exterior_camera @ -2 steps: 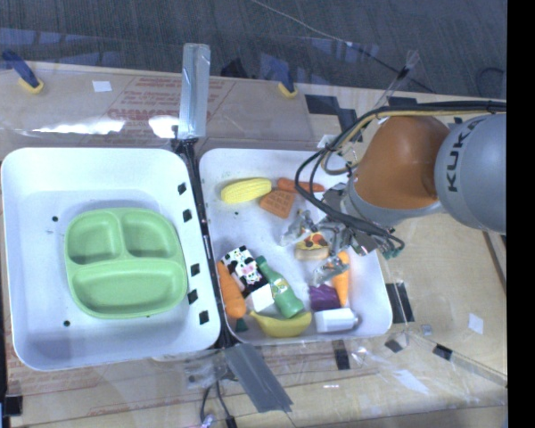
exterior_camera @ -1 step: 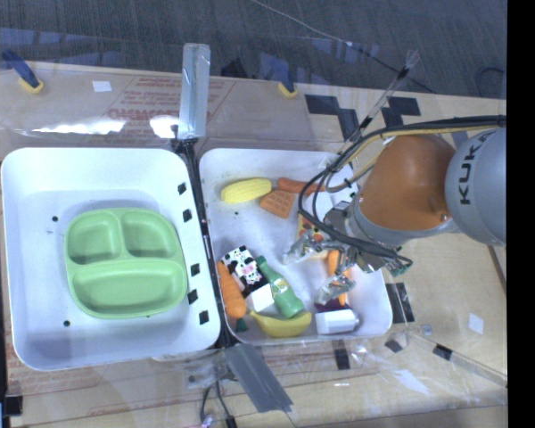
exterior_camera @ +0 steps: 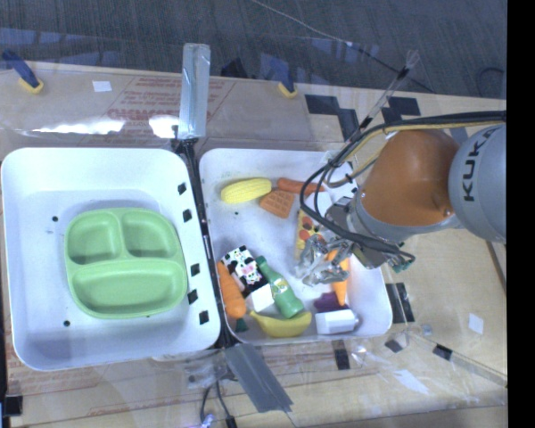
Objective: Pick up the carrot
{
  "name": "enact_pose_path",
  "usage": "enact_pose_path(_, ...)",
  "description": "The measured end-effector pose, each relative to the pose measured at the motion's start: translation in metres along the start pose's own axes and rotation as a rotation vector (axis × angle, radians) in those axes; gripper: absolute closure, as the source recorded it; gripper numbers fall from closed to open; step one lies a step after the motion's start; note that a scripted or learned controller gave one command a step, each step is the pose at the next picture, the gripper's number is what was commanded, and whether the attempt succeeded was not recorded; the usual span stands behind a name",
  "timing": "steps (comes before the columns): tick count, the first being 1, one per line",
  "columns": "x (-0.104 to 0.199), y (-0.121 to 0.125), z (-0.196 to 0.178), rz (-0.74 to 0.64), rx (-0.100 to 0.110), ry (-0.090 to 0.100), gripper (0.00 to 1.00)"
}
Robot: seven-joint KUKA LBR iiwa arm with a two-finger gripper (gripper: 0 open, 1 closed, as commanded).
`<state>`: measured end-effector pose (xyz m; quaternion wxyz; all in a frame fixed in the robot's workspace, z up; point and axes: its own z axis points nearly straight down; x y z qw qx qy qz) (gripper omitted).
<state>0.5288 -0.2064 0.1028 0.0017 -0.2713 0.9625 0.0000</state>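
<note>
An orange carrot (exterior_camera: 233, 293) lies along the left wall of the right bin (exterior_camera: 374, 315), next to a black-and-white cow-patterned block (exterior_camera: 242, 267). My gripper (exterior_camera: 319, 262) is down in the right half of the same bin, well to the right of the carrot and apart from it. It hangs over a small cluster of items, with a small orange piece (exterior_camera: 341, 290) showing just below it. The orange wrist (exterior_camera: 410, 178) hides part of the bin's right side.
The right bin also holds a corn cob (exterior_camera: 246, 190), an orange sausage (exterior_camera: 291, 185), a tan slice (exterior_camera: 279, 205), a green bottle (exterior_camera: 282, 294), a banana (exterior_camera: 282, 325) and a white block (exterior_camera: 336, 320). The left bin (exterior_camera: 36, 176) holds a green divided plate (exterior_camera: 125, 261).
</note>
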Motion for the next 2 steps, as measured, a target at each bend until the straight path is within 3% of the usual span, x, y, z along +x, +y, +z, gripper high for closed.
enact_pose_path(1, -0.028, 0.066, -0.049, 0.173, -0.001, 0.002, 1.0)
enact_pose_path(2, -0.057, 0.017, -0.062, 0.345, 0.002, 0.001, 1.0)
